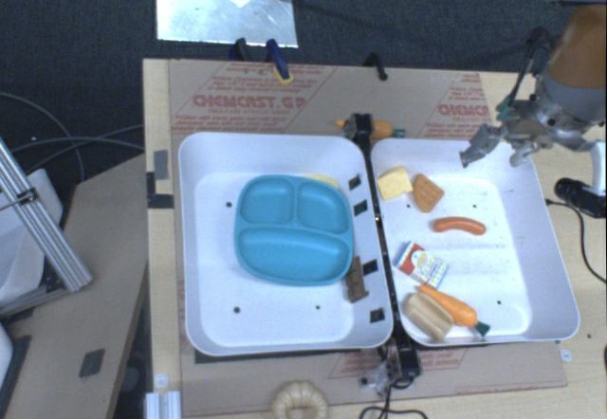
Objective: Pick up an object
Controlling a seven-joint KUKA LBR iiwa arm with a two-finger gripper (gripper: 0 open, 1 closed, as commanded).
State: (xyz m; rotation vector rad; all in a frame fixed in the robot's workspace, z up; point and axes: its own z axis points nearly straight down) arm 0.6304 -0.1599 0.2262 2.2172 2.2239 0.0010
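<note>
While your arm leans in over the right bin's far right corner, its gripper hangs with fingers spread, holding nothing. Your left bin carries a blue divided plate. Sausage, carrot and cracker lie along the right bin's middle.

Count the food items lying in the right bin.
6. Cheese wedge and cracker near the divider at the far end; sausage mid-bin; small carton below it; bread roll and carrot at the near edge. More may be hidden beneath.
</note>
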